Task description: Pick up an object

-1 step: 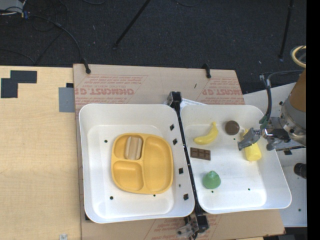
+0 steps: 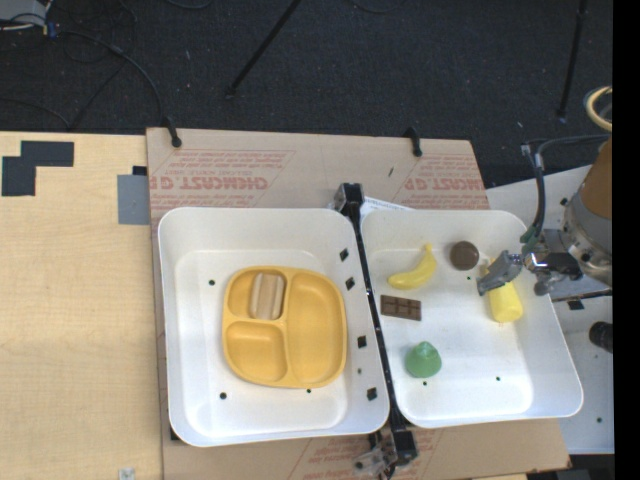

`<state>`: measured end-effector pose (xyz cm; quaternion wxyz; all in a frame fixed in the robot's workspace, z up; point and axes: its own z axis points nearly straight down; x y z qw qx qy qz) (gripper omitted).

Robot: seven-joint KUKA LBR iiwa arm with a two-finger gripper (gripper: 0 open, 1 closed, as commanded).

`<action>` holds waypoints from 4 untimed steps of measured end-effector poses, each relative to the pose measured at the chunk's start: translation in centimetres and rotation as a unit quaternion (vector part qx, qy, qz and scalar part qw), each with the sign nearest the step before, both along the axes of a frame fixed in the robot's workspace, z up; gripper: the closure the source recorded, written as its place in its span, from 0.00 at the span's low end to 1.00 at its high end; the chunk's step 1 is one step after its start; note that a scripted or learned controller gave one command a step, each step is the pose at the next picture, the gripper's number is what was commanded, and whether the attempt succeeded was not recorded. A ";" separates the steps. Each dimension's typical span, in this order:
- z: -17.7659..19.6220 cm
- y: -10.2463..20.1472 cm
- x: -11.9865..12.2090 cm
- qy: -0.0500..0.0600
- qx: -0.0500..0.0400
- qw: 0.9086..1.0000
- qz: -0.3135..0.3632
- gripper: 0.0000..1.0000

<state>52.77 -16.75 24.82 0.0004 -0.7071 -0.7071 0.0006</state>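
- Gripper (image 2: 512, 271): enters from the right, positioned over the right bin (image 2: 545, 393) near its right wall. Finger spacing cannot be determined at this resolution; only grey metal parts are discernible.
- Yellow block (image 2: 505, 303): lies in the right bin directly below the gripper, touching or just beside its lower tip. Whether it sits between the fingers cannot be told.
- Brown round object (image 2: 464, 256): in the right bin, just left of the gripper, apart from it.
- Banana (image 2: 417, 269): upper left area of the right bin.
- Brown flat bar (image 2: 401, 308): below the banana.
- Green object (image 2: 423, 359): lower middle of the right bin.
- Left bin (image 2: 190, 388): bears a yellow divided plate (image 2: 300, 338); a tan item (image 2: 266, 295) lies in its upper-left compartment.
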 end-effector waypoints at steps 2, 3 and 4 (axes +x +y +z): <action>-11.7 -0.8 -1.4 0.004 0.002 1.000 0.000 0.00; -16.2 -0.8 -1.4 0.001 0.001 1.000 -0.001 0.00; -14.9 -0.9 -1.3 0.000 0.001 1.000 -0.002 1.00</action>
